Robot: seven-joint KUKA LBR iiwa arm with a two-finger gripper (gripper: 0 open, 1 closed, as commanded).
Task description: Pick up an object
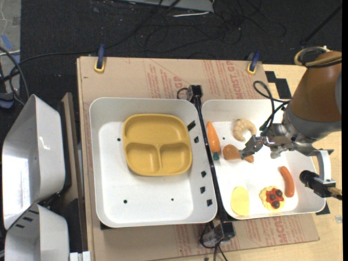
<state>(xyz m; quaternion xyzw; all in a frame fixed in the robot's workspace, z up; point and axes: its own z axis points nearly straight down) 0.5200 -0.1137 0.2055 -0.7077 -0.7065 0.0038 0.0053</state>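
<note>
Nearest the camera, along the front of the right-hand shallow white bin, lie a flat pale-yellow oval piece and a small yellow toy pizza with dark red toppings, with a red-orange toy sausage just behind them. Farther in, the tool hangs low over the middle of that bin, its dark fingers parted a little around nothing, their tips just beside a rounded brown toy food piece. That piece looks the likeliest target; to take it well, I judge the tool should shift slightly toward the bin's left wall so the piece sits between the fingers, then drop fully before closing, since a grip on its curved edge would slip. An orange toy carrot lies close on the far side and could be nudged. Beyond sits a cream curled shrimp-like piece. The left-hand white bin holds a yellow plastic divided plate, all resting on the cardboard-topped desk
</note>
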